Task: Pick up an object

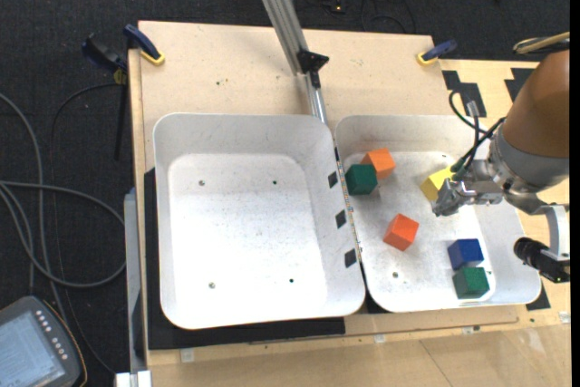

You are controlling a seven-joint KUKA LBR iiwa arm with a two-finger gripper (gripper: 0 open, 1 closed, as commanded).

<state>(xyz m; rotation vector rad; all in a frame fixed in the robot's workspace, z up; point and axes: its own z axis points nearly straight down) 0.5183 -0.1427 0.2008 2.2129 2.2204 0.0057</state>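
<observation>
A: Left to right, then. The left bin [181,149] sits bare on the surface [227,59], so all the candidates are in the right bin [399,127].

B: A green cube [361,179] touches an orange one [381,162] at its one o'clock, a tight pair and awkward to get around.

A: The red-orange cube [401,231] stands alone mid-bin, an easier pick by my reckoning.

B: The gripper [447,198] hangs at the yellow block [437,184], touching or just beside it. Open or clamped? Cannot tell.

A: At five o'clock from it, the blue cube [465,252] butts a second green [471,282] by the corner wall.
</observation>
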